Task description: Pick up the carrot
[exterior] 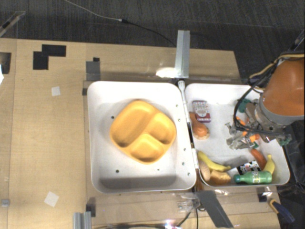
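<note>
Carrot [258, 155] sits in the right bin [224, 92], near its right wall, lying slanted; only its lower orange-red part shows, the upper end is hidden under the gripper [244, 138]. Gripper is directly above and up-left of the carrot, over the bin's right half. Can't tell if it's released or clenched; the tip is a clutter of metal and cables from this angle, and nothing is visibly gripped.

Around the carrot: small banana [270, 164] just beside it on the right, against the bin wall. Small dark bottle [249, 167] just below-left of the carrot, and the green bottle [253, 177] lies on its side below that, along the bin's front edge. Further left of the carrot: larger banana [212, 161], with a potato-like brown item [215, 176] below it in the front-left corner. Well left and up from the carrot: a hot-dog-like item [200, 127] and a red-and-white packet [201, 109] above it.

Arm [285, 92], orange band, looms over the carrot's upper right. Left bin [100, 166], well away from the carrot, holds a yellow divided plate [142, 130].
</note>
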Tool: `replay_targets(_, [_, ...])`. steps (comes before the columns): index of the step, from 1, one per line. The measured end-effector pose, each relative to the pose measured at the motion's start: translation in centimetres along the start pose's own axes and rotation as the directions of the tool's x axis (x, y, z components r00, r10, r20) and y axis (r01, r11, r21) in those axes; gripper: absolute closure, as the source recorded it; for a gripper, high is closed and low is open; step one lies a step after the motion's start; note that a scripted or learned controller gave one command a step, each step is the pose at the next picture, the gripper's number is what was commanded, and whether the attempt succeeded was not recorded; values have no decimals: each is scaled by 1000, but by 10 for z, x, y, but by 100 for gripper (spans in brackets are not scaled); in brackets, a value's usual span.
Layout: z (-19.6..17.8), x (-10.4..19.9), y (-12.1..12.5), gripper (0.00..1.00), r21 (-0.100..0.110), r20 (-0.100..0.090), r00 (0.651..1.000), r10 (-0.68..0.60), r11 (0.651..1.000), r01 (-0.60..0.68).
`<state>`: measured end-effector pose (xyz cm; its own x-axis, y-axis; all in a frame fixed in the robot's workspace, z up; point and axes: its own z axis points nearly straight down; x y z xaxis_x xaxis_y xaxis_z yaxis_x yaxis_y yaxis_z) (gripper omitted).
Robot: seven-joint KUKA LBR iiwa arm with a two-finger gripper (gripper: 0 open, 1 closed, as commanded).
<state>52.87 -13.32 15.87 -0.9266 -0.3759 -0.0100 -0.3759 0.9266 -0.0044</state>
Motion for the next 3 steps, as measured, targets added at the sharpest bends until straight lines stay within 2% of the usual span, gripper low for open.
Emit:
replay_targets(2, [-23, -6, 0, 100, 6, 15, 1000, -2, 1000, 2])
replay_targets(3, [-6, -28, -4, 100, -1, -1, 984, -176, 984, 176])
